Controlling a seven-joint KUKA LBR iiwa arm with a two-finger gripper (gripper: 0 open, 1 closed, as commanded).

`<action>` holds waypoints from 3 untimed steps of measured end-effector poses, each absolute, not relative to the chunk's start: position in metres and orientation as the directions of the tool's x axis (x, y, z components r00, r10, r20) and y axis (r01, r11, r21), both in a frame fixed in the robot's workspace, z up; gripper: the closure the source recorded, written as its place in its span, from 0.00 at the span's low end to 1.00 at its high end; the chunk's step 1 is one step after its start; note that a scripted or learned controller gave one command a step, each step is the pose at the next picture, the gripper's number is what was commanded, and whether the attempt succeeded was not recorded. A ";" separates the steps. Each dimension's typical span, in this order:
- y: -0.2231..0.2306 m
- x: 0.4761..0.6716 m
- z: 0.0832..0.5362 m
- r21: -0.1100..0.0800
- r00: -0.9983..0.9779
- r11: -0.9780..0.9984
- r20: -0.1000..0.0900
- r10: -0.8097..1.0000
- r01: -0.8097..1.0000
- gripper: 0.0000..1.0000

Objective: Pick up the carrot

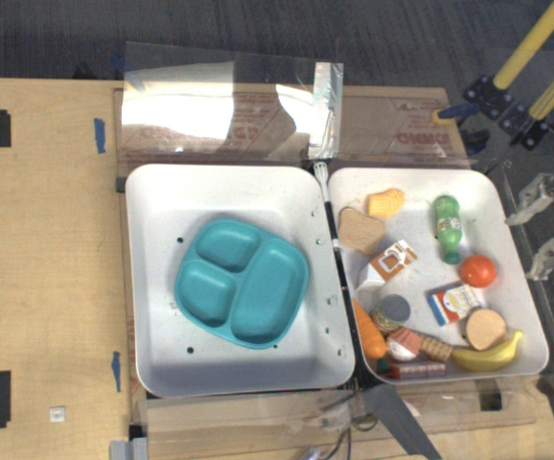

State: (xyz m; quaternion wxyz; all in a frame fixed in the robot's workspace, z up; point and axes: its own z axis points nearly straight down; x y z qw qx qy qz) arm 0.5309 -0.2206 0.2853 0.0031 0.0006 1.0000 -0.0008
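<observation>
The carrot (368,333) is a short orange piece lying against the left wall of the right bin (515,247), near its front corner. It points from back left to front right. A grey round disc (391,309) touches its upper right side, and a red and white item (403,344) lies against its lower end. Nothing is over the carrot.
The right bin also holds a bread slice (358,230), a green bottle (447,226), a tomato (479,271), a banana (489,354) and several small packets. The left bin (152,209) bears a teal divided plate (243,281). A clear sheet (229,113) stands behind the bins.
</observation>
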 end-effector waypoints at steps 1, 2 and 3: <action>-0.221 0.639 0.244 0.001 -0.963 0.963 -0.006 0.268 0.268 0.00; -0.171 0.529 0.258 -0.001 -0.997 0.997 -0.008 0.079 0.079 0.00; -0.130 0.617 0.214 0.003 -0.837 0.837 -0.003 0.547 0.547 0.00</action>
